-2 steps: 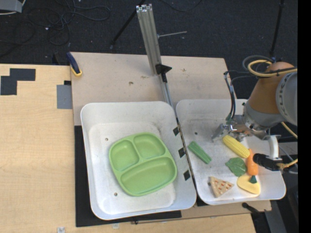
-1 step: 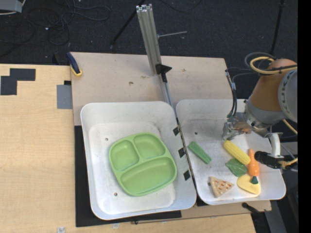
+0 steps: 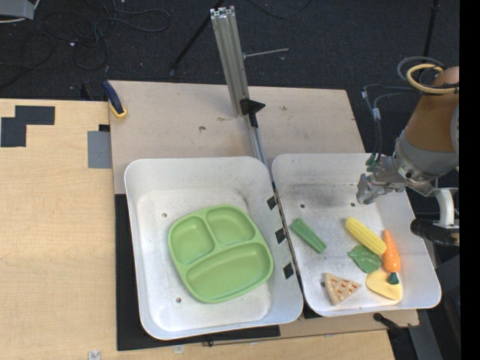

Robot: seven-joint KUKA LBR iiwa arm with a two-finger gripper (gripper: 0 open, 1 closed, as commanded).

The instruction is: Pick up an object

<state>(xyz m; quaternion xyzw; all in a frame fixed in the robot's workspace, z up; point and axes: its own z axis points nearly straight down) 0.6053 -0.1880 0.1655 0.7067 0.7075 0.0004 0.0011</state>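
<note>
Looks like the approach step: gripper (image 3: 365, 194) hovers over the right bin (image 3: 322, 172), can't tell its state. Toy corn cob (image 3: 364, 235) lies just below-left of it; next it needs lowering there.

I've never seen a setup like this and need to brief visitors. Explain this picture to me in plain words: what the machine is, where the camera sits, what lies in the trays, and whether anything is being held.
The camera is fixed above a bench and looks down at a slant. The grey machine with the orange band is a robot arm reaching in from the right. At its tip is a two-finger gripper, hanging over the upper part of the right bin; I see nothing held between its fingers.

The left bin holds a green divided plate. The right bin holds toy food: a green pod, a yellow corn cob, an orange carrot, a green leafy piece, a yellow wedge and a pizza slice.

The job is to pick up an object; none is lifted yet.
</note>
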